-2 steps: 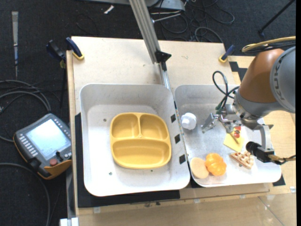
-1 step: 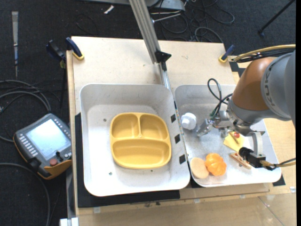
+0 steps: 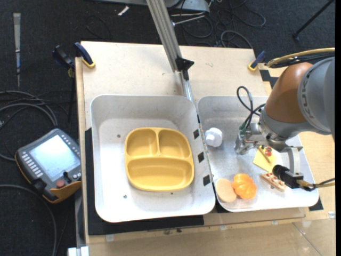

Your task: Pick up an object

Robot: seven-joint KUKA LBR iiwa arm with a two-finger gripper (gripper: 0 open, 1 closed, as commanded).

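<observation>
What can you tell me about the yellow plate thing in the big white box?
The yellow tray looks like smooth plastic, a rounded rectangle with three compartments: two small ones at the back and one long one in front. It lies flat, right way up, near the middle of the left bin, and its compartments look bare.

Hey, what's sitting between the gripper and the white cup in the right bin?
Nothing: in the camera view, bare bin floor separates the gripper from the white cup.
</observation>
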